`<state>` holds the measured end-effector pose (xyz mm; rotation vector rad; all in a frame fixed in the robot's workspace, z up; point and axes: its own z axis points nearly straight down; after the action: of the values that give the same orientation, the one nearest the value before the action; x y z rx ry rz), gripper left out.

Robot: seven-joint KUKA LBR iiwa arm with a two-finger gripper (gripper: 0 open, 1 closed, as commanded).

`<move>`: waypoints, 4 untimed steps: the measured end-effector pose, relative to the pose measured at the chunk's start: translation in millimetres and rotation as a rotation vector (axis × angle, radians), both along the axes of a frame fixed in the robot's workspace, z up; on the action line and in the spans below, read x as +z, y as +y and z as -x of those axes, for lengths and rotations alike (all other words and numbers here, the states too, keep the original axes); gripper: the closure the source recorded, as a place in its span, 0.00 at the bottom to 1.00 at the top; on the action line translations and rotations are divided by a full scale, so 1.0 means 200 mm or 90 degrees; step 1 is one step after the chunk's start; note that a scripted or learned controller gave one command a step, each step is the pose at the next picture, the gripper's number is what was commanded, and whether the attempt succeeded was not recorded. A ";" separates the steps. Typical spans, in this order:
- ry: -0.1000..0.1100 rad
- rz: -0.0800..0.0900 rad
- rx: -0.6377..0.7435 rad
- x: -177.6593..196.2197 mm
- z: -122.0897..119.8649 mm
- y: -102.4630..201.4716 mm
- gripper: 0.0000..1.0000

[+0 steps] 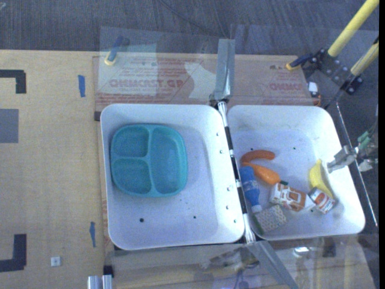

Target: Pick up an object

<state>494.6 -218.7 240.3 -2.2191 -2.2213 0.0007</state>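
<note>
**Gripper at the right bin's edge, objects lying loose on the bin floor**

Much at the right is hard to read. The arm itself is cut off by the frame; what shows of it is a pale metallic gripper [344, 159] reaching in over the right rim of the right-hand shallow white bin [283, 122], just beside the yellow banana-shaped toy [319, 178]. The gripper is small and blurred against the bin wall, so whether its jaws stand wide or narrow cannot be told, and nothing can be made out between them. Whether it touches the banana toy is also unclear.

The other objects lie in the near half of the right bin. An orange sausage-shaped piece [258, 156] lies toward the left wall, with an orange carrot-shaped toy [266, 174] just near of it. A blue bottle-like object [248, 182] lies along the left wall. A small white and orange box [287, 197] sits near the middle, a smaller white and red packet [322, 201] to its right, below the banana toy. A grey mesh-patterned pad [271, 218] lies at the near edge; its exact nature is hard to tell.

The left-hand white bin [162, 227] holds a teal plastic tray with three compartments [148, 160], lying flat toward its far left.
</note>
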 end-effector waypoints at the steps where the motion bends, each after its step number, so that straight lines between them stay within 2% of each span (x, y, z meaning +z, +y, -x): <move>1: -0.002 0.001 0.056 -0.61 -0.17 0.02 0.00; 2: -0.006 -0.005 0.065 -0.76 -0.13 0.01 0.00; 3: -0.008 0.000 0.062 -0.71 -0.12 -0.01 1.00; 4: -0.002 0.001 0.029 -0.30 -0.19 -0.03 1.00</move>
<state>532.6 -223.7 180.8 -2.1703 -2.2743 -0.0004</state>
